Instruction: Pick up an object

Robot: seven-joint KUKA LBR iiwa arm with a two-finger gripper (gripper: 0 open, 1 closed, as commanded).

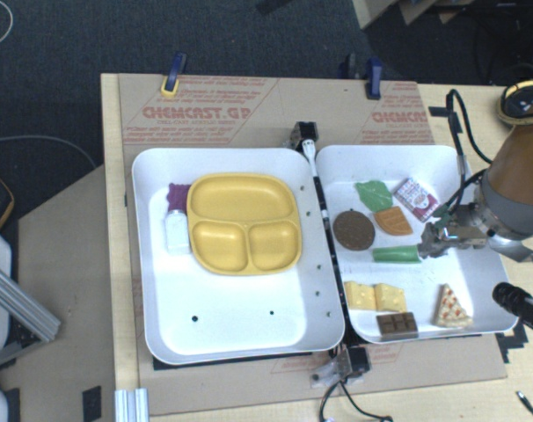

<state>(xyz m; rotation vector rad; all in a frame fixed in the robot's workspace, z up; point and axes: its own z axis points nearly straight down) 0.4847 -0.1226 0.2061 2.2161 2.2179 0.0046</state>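
Note:
The right bin (pixel 478 170) holds several toy foods. A green stick (pixel 395 254) lies near its middle, beside a brown round cookie (pixel 354 229), an orange piece (pixel 393 221), a green leafy piece (pixel 373 193) and a pink-and-white packet (pixel 415 198). Along the front edge sit yellow cheese pieces (pixel 376 296), a chocolate bar (pixel 397 324) and a pizza slice (pixel 451 308). My gripper (pixel 436 238) reaches in from the right, low over the bin, just at the right end of the green stick. I see nothing held in it.
The left bin (pixel 222 323) carries a yellow divided plate (pixel 244 221), with a purple item (pixel 178 196) and a white item (pixel 176 232) at its left side. Blue and yellow clamps grip the bench's far edge. The arm's grey body covers the right bin's right side.

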